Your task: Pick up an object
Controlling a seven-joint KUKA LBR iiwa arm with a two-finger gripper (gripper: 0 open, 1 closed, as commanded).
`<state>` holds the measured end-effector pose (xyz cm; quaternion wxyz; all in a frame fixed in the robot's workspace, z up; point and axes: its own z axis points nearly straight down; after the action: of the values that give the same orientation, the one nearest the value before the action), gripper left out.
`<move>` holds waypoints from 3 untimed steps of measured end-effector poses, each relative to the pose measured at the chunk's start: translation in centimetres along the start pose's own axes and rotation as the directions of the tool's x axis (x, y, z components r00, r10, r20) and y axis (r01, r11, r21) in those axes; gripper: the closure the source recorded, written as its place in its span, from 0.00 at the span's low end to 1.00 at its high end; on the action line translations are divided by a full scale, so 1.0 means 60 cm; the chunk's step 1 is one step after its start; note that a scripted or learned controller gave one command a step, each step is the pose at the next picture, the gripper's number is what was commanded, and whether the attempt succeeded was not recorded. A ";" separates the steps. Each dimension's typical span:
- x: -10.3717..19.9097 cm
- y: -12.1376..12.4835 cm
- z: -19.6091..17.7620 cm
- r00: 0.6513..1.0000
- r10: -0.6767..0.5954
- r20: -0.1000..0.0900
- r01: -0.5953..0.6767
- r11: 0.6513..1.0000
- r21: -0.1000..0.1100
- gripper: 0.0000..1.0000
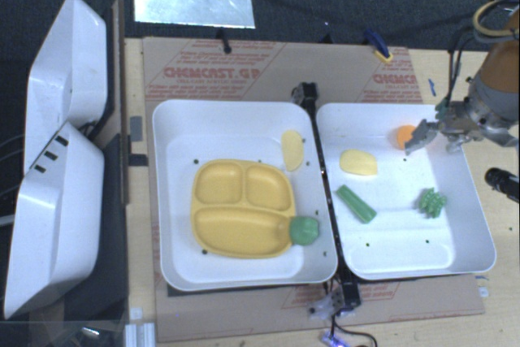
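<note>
Orange, the small round plastic ball (403,135) lies beside my pincer (435,136), grip unreadable, with nothing lifted yet.

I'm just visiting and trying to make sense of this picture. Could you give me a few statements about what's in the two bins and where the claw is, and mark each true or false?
1. The yellow divided tray lies in the left bin. True.
2. A green ball sits beside the tray's right lower corner. True.
3. The claw is over the left bin. False: it is over the right bin, close to a small orange object.
4. The right bin contains a green stick. True.
5. The spiky green piece lies on the tray. False: it lies in the right bin.
</note>
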<state>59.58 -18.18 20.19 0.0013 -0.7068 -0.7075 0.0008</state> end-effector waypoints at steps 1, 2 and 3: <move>0.006 -0.016 0.091 1.000 0.001 0.000 -0.001 1.000 0.000 0.00; 0.008 -0.002 0.186 1.000 0.000 0.000 0.000 1.000 0.000 0.00; 0.007 0.000 0.163 1.000 0.000 0.001 0.000 1.000 -0.005 1.00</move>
<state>59.55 -17.78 10.40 -0.0009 -0.7069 -0.7073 -0.0006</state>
